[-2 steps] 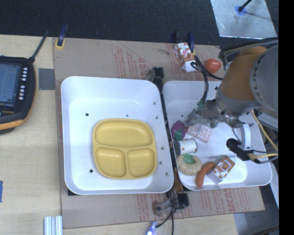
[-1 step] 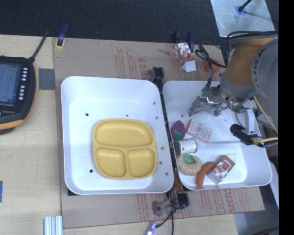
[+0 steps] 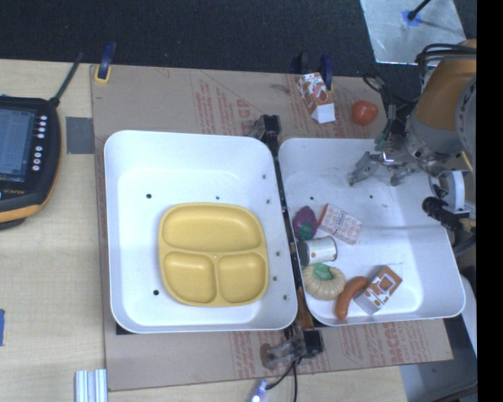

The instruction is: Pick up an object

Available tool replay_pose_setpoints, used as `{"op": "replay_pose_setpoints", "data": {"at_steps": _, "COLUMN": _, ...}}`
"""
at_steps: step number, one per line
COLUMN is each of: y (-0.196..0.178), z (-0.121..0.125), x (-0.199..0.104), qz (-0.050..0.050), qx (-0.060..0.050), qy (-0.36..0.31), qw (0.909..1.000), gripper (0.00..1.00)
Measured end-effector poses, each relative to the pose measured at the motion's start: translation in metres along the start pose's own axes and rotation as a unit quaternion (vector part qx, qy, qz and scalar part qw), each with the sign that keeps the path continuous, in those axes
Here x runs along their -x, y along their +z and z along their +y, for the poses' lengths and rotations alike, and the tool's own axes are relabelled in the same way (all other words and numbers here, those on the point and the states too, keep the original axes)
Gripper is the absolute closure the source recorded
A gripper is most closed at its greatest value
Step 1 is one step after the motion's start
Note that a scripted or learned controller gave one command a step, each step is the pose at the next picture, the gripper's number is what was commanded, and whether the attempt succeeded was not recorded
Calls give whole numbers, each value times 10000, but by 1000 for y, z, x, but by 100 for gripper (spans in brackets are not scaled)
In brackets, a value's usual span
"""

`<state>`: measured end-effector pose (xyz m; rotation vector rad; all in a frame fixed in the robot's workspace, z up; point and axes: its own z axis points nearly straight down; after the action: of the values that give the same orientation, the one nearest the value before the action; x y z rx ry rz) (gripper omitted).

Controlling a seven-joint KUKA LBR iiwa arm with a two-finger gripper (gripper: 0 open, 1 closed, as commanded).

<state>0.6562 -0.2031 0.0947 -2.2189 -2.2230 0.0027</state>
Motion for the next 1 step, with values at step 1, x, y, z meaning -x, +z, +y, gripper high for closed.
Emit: {"op": "replay_pose_setpoints", "data": {"at_steps": 1, "y": 3, "z": 0, "x": -71, "qz": 7, "qx": -11, "qy": -23, "qw": 10000, "gripper": 0}}
